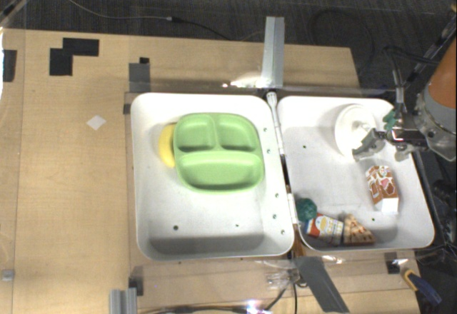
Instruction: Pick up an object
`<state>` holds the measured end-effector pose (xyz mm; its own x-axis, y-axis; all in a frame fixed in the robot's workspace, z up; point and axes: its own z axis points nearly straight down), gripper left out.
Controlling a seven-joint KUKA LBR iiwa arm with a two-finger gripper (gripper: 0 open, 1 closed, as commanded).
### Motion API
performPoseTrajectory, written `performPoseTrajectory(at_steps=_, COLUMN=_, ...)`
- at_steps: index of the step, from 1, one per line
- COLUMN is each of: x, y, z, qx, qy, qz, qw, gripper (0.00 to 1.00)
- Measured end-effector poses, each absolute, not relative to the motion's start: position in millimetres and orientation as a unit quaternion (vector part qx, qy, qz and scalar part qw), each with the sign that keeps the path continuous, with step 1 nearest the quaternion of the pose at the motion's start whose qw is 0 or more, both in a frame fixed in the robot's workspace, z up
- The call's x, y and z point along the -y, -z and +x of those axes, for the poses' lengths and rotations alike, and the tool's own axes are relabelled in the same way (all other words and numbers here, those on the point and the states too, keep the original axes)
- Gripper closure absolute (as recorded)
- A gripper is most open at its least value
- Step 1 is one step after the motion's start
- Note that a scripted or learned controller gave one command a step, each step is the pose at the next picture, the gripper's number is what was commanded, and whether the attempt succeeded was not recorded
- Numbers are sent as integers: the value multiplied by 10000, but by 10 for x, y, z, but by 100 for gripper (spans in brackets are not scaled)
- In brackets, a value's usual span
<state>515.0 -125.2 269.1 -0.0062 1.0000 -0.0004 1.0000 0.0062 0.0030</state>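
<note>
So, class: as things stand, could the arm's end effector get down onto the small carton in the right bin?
Probably yes. The carton lies flat on the bin floor, apart from other items, with nothing over it, and the end effector hovers just above it in the picture.

Two bins are set side by side on the bench; in the left bin a divided tray is placed, a banana tucked at its left edge; in the right bin a round lid lies at the rear, a small carton right of centre, a packet along the front wall.
</note>
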Motion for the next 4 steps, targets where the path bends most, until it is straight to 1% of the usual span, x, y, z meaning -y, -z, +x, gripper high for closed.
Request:
performPoseTrajectory(at_steps=1, x=2008, y=-1384, z=4876, qx=-7367, qy=-6, qz=6762, qw=13, gripper=0)
performPoseTrajectory(at_steps=2, x=2043, y=-1017, z=4964, qx=-7477, qy=-16, qz=6640, qw=31, gripper=0)
performPoseTrajectory(at_steps=3, x=2038, y=-1121, z=4976, qx=-7482, qy=-22, qz=6634, qw=41, gripper=100)
performPoseTrajectory(at_steps=4, x=2038, y=-1124, z=4979, qx=-7483, qy=-24, qz=6634, qw=44, gripper=0)
